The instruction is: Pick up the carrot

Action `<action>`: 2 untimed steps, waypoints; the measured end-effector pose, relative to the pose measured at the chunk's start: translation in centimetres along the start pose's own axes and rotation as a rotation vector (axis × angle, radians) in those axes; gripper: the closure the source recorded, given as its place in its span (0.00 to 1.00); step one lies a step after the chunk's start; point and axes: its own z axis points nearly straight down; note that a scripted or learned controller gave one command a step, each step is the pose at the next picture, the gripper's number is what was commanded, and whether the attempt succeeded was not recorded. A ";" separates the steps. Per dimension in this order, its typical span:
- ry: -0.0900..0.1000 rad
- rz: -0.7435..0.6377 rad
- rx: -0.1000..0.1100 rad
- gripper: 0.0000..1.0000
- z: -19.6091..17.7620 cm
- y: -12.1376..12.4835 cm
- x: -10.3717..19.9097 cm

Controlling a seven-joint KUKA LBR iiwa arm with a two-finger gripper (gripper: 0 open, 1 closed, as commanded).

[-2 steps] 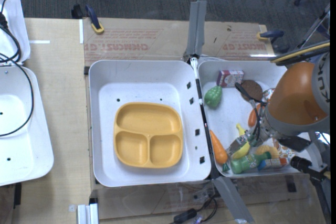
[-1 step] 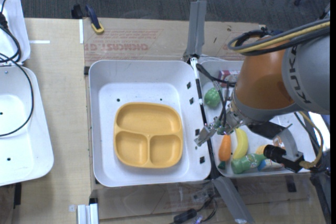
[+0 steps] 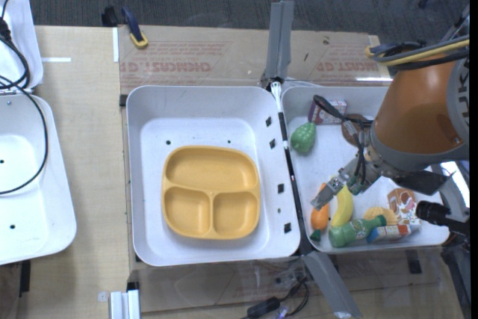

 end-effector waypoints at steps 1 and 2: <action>0.002 0.009 0.000 0.00 8.6 -3.3 -5.4; 0.001 0.153 -0.002 0.00 10.0 -0.5 -6.7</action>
